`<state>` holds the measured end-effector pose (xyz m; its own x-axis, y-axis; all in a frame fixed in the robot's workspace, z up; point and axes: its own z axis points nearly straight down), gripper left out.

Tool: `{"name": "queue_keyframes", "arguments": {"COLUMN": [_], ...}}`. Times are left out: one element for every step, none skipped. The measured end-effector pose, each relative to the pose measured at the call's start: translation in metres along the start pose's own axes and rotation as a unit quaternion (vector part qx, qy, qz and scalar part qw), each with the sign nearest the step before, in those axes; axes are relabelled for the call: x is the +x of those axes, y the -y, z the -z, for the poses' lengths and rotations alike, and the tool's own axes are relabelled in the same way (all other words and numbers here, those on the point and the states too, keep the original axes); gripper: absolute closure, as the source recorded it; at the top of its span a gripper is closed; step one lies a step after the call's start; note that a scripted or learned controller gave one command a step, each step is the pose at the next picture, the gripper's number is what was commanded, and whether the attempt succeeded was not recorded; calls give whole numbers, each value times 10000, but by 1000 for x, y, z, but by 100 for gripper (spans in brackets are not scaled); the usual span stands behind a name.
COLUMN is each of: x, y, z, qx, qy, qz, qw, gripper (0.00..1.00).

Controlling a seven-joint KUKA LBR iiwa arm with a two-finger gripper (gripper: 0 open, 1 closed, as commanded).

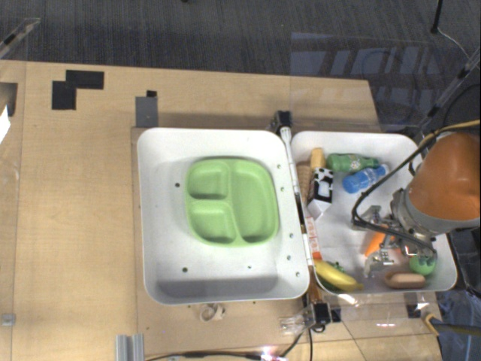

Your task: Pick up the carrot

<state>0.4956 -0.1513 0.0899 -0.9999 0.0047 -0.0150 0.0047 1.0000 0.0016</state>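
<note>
Dark grey carpet runs behind a pale wooden worktop [75, 224], and on it you have two shallow white bins side by side. Take the green divided plate [229, 201] as your landmark: it sits in the middle of the left bin [158, 277], and everything that matters lies to its right, in the right bin [334, 145].

From the one overhead view, the carrot [373, 243] lies well to the right of the plate, low in the right bin, showing as a short orange piece. The claw [382, 253] is right over it, with the grey arm and its orange band [449, 177] bulking in from the far side. You cannot tell from here whether the claw is wide or narrow, nor whether the carrot is between its tips; the metal parts and cables hide that.

As a judgement, the reach looks done and the grasp and lift are still to be confirmed: the carrot appears to rest on the bin floor.

Other items share that bin: a banana [336, 277] nearest the plate's lower right, a sausage-like brown piece [406, 280], a green bottle [350, 162], a blue bottle [364, 178], and a black-and-white carton [322, 185].

No brand or writing is readable at this size.
</note>
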Motion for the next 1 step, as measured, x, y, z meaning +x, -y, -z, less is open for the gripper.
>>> {"name": "queue_keyframes", "arguments": {"x": [0], "y": [-34], "z": [1], "qx": [35], "qy": [25], "qz": [1269], "qw": [9919], "gripper": [0]}}
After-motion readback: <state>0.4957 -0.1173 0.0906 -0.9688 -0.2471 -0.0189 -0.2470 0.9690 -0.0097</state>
